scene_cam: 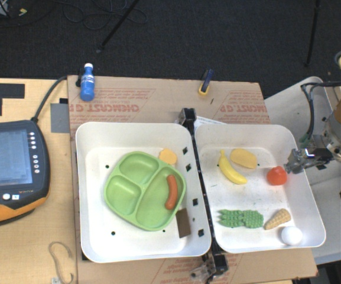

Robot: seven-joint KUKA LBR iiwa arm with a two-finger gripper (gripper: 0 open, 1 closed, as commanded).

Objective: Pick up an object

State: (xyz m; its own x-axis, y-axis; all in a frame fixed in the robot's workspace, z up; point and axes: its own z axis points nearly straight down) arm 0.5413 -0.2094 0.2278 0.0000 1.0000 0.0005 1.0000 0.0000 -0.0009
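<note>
Two shallow white bins are sitting side by side on a cardboard-covered bench. The left bin [87, 158] is holding a green divided plate [143, 191] with a sausage [171, 192] lying in its right compartment. The right bin [303, 158] is holding a banana [231, 169], a yellow lemon-like piece [244, 157], a red tomato [276, 176], a green leafy piece [240, 219], an ice-cream cone [278, 218] and a white ball [291, 235].

The gripper [300, 160] is hovering at the right bin's right wall, just beside the tomato; its state cannot be told and nothing is visibly held.

Judging the risk: the tomato is round and is lying near the wall, so it could roll off, or the gripper could strike the rim.
</note>
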